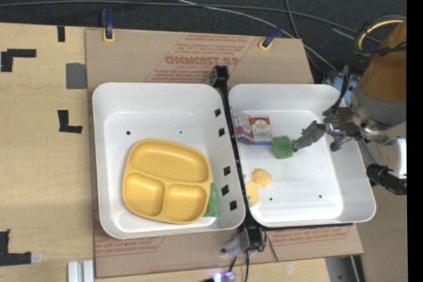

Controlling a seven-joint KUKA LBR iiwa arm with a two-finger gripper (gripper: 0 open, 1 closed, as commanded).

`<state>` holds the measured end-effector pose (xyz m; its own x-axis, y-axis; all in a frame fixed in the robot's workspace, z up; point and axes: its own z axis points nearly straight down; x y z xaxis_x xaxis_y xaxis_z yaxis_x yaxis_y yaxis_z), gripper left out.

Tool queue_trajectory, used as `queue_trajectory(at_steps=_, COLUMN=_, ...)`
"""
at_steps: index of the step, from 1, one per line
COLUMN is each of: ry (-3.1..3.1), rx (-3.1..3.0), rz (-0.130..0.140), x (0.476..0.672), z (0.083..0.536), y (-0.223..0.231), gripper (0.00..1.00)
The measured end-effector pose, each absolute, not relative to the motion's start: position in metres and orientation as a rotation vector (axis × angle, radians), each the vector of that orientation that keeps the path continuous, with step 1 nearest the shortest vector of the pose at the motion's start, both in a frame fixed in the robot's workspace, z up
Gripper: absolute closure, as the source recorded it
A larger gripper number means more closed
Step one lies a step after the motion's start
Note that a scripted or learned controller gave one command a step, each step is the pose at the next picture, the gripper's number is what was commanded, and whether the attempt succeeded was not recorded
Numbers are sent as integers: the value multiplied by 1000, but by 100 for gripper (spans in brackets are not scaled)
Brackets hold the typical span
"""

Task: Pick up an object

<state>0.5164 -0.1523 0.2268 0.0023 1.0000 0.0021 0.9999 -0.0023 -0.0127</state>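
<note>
The right bin holds a small green bumpy object near its middle. Just behind it lies a white and red packet on a purple wrapper. Pale yellow pieces rest near the bin's left wall. My gripper reaches in from the right, low over the bin, with its tip right beside the green object's right edge. Nothing shows as held. The grey and orange arm stands over the bin's right rim.
The left bin carries a yellow divided tray with a green item wedged at its right edge. A black divider clip runs between the bins. Cables cross the dark backdrop behind.
</note>
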Motion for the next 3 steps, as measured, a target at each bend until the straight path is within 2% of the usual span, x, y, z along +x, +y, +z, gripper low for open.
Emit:
queue_trajectory(at_steps=1, ry=-2222, rx=-2219, rz=2, x=519, z=232, y=-152, gripper=0)
queue_trajectory(at_steps=3, ry=-2219, rx=-2216, rz=7, x=527, z=111, y=-154, gripper=0)
